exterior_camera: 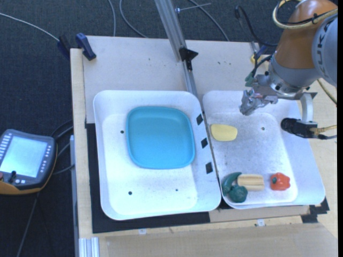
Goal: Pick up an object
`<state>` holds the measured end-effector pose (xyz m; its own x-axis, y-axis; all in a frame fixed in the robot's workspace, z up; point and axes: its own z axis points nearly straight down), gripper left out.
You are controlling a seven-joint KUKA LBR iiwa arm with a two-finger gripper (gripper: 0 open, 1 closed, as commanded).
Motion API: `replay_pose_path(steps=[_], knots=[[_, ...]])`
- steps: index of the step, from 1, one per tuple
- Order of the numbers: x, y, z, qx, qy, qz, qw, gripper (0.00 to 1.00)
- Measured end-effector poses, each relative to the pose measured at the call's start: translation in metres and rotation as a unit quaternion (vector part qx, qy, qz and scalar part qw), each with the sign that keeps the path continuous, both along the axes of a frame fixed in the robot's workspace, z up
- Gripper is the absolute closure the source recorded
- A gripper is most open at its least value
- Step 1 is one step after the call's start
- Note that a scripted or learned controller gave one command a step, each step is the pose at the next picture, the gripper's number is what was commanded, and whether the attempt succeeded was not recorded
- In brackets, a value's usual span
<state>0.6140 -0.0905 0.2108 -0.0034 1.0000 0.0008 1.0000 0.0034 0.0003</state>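
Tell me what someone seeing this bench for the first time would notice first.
Probably the large blue plate, which sits alone in the left bin. Next, the orange-banded arm reaching in from the right, its gripper over the far end of the right bin. Then the small items there: a yellow piece mid-bin, and a green piece, tan block and red pepper along the near edge.

Robot lab: teach pendant [24, 159], floor cables [107, 4].
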Motion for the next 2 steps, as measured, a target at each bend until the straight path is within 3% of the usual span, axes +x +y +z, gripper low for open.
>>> replay_pose_path(steps=[2], knots=[[-0.026,0.101,0.0,0.0002,0.0,0.001,1.0,1.0]])
